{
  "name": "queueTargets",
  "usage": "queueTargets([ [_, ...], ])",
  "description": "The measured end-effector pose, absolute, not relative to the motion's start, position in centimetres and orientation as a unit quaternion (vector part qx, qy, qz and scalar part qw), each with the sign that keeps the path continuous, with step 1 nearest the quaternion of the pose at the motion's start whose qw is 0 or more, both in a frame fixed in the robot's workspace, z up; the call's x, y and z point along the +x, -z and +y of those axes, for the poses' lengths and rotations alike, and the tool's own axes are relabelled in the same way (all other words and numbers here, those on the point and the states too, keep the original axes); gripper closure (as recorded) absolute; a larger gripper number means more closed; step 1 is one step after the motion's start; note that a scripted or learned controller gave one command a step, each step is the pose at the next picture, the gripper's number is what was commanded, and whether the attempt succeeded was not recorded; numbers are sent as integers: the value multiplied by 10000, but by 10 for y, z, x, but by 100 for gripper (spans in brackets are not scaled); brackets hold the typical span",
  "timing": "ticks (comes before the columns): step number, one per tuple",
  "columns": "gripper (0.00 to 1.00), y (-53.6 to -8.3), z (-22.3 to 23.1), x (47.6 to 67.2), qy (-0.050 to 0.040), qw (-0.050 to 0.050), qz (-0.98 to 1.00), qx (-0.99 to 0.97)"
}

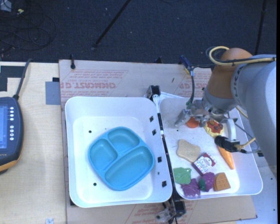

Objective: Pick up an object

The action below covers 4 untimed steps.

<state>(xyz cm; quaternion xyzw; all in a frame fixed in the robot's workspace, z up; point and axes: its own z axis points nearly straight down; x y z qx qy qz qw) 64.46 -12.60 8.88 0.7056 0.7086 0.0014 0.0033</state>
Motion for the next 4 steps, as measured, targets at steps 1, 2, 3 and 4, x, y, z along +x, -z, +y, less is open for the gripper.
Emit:
queueTargets([
  [1,100,-97,-125,639,22,-31,7085,7057],
  [2,0,-97,-125,639,25,-32,7088,7054],
  [3,0,-87,-114,643,10,-12,7074,7068],
  [4,100,-97,-114,642,28,-35,7081,7061],
])
